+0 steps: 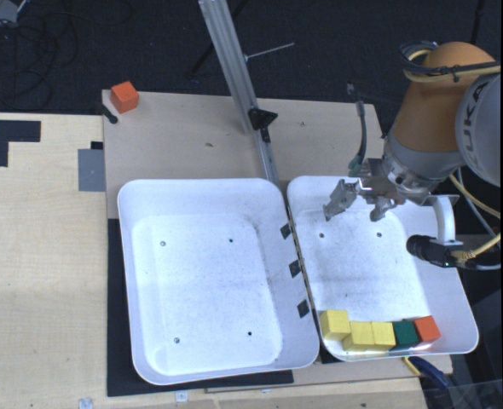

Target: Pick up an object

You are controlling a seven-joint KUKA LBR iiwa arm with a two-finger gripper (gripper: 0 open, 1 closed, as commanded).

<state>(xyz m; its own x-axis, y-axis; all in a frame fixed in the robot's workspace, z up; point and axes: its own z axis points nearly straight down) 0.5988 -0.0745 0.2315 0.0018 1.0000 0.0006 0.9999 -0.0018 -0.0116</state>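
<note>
In the right bin (456, 313), along its near edge, a row of small blocks lies packed together: a yellow block (335, 322), a second yellow block (372, 335), a green block (403, 334) and an orange block (426, 328). These are the candidates for the pick. A further orange cube (124, 96) sits on the bench (192, 135) well apart from both bins, near the far left corner.

The end effector (360, 200) hangs over the far part of the right bin, fingers spread apart and nothing between them. It is well apart from the row of blocks.

Handling assessment: the blocks appear rigid, light and non-fragile, so moderate closing force should be adequate. Their faces look smooth; a grip across two flat, parallel sides is advised.

Access: the blocks touch one another and lie against the bin wall, which leaves little finger clearance. The orange block at the row's right end and the yellow block at the left end each expose one free side. Taking an end block is probably the easier option. The left bin (149, 228) offers no target.
</note>
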